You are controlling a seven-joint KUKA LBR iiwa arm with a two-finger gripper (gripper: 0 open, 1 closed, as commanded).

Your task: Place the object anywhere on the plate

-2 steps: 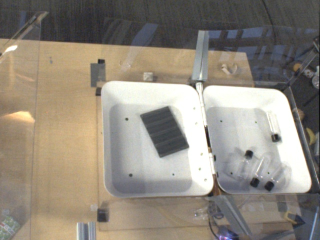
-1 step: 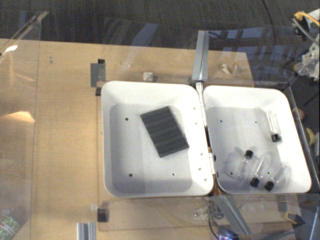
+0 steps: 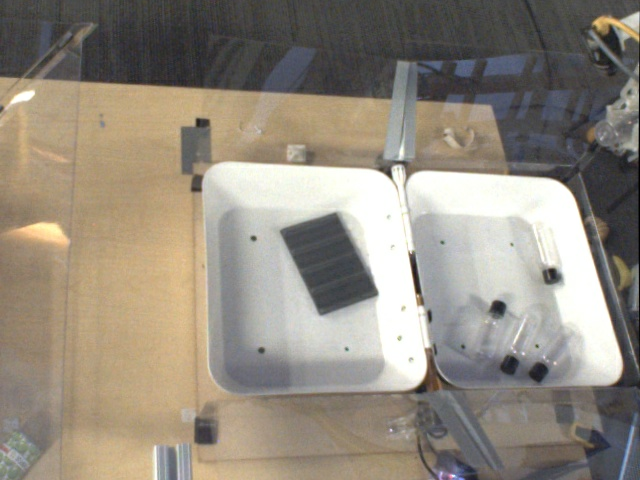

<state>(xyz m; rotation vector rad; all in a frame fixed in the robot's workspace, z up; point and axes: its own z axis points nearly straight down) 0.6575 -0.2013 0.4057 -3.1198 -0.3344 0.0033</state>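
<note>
Plate [image 3: 328, 262]: lying flat and askew, mid left bin [image 3: 212, 298].
Vials [image 3: 515, 343]: clear, black-capped, lying clustered in the right bin [image 3: 500, 182]'s near corner; another [image 3: 546, 253] resting apart.
Claw: state cannot be told.

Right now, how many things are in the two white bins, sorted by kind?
Dark ribbed plate, left bin: 1
Clear vials with black caps, right bin: 4 (one by the right wall, three clustered at the near edge)
Total: 5
</note>
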